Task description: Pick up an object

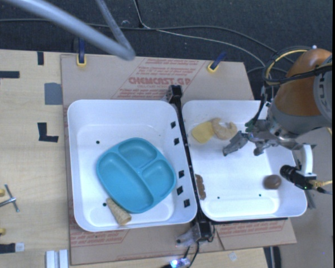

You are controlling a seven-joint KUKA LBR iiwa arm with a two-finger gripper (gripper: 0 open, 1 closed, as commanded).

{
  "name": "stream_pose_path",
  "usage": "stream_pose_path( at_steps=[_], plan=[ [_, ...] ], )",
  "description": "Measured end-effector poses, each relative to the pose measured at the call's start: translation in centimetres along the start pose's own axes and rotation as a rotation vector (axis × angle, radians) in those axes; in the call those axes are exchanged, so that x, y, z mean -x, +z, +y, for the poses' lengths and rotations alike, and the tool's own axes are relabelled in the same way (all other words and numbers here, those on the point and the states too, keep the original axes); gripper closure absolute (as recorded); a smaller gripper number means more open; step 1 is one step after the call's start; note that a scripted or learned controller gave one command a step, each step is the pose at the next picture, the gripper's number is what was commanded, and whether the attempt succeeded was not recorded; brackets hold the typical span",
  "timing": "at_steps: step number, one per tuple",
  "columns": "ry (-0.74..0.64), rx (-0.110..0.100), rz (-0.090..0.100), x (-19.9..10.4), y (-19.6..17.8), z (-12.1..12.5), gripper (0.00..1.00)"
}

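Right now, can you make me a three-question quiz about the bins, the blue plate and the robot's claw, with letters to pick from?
1. Where is the blue plate?
A. In the left bin
B. In the right bin
C. On the wooden bench

2. How many sections does the blue plate have?
A. One
B. Three
C. Six

3. What is the gripper doing?
A. Holding the blue plate
B. Lifting the small brown object
C. Hovering over the right bin with nothing between its fingers

Answers:
1. A, it lies on the floor of the left bin.
2. B, ridges split it into three sections.
3. C, it sits above the right bin, beside the yellow food pieces, and the small brown object lies apart from it.
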State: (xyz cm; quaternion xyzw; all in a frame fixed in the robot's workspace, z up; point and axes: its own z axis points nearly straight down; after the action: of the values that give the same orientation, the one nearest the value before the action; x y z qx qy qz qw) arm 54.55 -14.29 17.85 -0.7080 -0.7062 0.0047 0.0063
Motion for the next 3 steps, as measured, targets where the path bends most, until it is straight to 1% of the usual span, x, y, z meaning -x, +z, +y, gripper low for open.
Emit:
stream_pose_path(
  at_steps=[1,2,3],
  plan=[
    [-0.004,0.013,-0.002,-0.1,-0.8,0.3,0.00],
    [-0.003,0.013,-0.002,0.3,5.2,-0.2,0.00],
    [-0.004,0.014,-0.003,0.2,9.5,-0.1,0.00]
  ],
)
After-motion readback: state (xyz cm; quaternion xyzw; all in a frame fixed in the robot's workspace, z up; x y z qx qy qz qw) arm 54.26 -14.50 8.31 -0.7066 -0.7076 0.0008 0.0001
